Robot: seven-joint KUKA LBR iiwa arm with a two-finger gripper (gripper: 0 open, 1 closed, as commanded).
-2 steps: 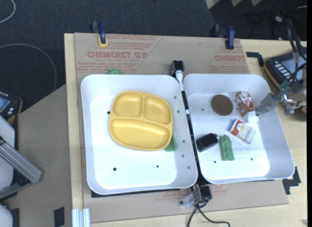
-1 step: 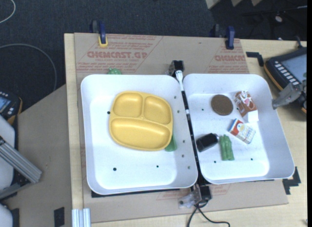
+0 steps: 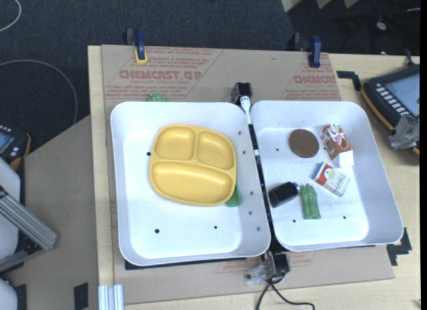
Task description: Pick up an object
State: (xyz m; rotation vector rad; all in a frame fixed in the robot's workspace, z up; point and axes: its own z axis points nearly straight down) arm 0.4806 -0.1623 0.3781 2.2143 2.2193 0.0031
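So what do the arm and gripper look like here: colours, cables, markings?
Cannot tell from this frame. What it gives: left bin with a yellow tray, right bin with a brown disc, black block, green piece and two packets.

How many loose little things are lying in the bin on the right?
5. A brown disc and a carton sit at the far side, a second carton mid-right, a black block by the left wall, and a green piece beside it. Nothing looks stacked or hidden.

Two white bins (image 3: 127, 189) on bench (image 3: 97, 169)
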